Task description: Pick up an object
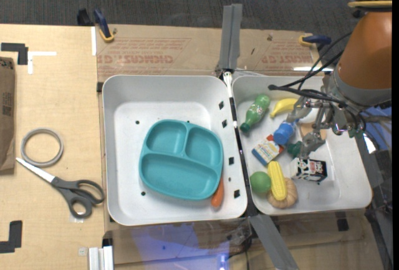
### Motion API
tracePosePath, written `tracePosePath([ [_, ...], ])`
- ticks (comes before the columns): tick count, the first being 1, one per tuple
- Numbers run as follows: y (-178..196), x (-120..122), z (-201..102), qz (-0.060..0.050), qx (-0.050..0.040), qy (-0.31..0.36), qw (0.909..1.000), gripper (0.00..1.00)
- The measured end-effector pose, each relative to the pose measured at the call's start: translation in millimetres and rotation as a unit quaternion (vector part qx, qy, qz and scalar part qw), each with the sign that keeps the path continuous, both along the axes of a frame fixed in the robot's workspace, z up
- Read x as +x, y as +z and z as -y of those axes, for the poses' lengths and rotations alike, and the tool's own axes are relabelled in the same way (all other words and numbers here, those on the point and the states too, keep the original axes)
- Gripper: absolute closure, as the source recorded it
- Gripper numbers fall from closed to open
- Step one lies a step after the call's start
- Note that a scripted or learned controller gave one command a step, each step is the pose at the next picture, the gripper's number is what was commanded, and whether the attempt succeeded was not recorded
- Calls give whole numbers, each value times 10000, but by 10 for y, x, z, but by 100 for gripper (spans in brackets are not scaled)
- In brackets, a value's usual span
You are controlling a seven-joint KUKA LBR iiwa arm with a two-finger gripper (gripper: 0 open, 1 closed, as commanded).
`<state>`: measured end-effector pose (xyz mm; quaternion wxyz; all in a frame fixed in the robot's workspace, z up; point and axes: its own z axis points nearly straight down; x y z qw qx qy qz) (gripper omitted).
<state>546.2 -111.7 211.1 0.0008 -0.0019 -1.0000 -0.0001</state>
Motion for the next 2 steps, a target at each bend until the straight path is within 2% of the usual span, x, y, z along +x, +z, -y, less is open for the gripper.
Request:
tracePosePath([
  [1,-936,563,320,19,-2,-323,9995,0],
  [2,-1143,763,351,44,-7,-1060,9944,0],
])
